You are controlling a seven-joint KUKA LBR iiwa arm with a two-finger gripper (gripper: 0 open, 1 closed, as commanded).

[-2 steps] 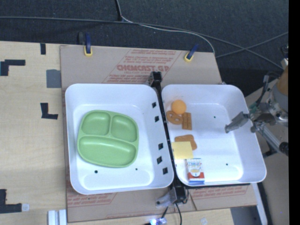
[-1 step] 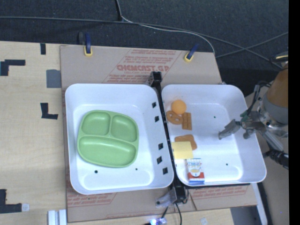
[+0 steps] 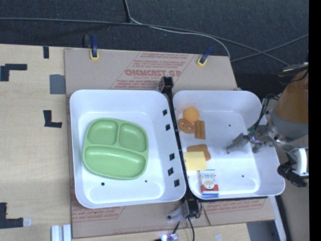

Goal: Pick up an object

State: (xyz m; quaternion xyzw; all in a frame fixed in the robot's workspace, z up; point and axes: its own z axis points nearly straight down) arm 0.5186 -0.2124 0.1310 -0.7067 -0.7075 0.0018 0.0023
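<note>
The right bin [image 3: 235, 95] holds several small food toys along its left side. An orange ball [image 3: 190, 114] lies at the top, with a brown ring-shaped piece [image 3: 186, 127] and a tan cracker [image 3: 199, 130] just below it. Lower down, a brown slice [image 3: 199, 149] rests against a yellow block [image 3: 195, 161]. A small white carton with red and blue print [image 3: 208, 181] lies near the front wall. My gripper [image 3: 234, 145] hangs low over the bare right half of this bin, pointing left, about a hand's width right of the brown slice. Nothing is seen held in it.
The left bin [image 3: 120, 95] contains a green divided plate [image 3: 116, 148]. A black divider with clips [image 3: 173, 134] runs between the bins. The grey arm with its orange band [image 3: 293, 104] stands over the right bin's right wall. Cardboard [image 3: 150, 69] lies under both bins.
</note>
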